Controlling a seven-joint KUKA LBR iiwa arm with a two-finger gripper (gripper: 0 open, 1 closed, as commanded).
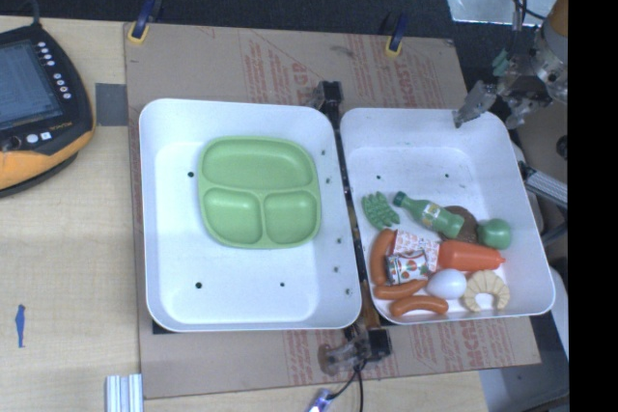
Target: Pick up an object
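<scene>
The right bin [435,145] holds a pile of toy food in its near half: a green bottle [432,212], a carrot [469,256], a white egg [447,284], a croissant [486,290], two sausages [417,307], a small printed carton [410,255], a green leafy piece [379,208] and a green ball [495,233]. My gripper [494,102] hangs over the far right corner of that bin, well above and away from the pile. Its two fingers [472,103] stand apart with nothing between them.
The left bin [169,207] holds a green divided plate [260,191]. A teach pendant [39,106] lies at the far left of the bench. Clamps [145,18] pin the cardboard sheet under the bins. Cables run near the front edge [352,357].
</scene>
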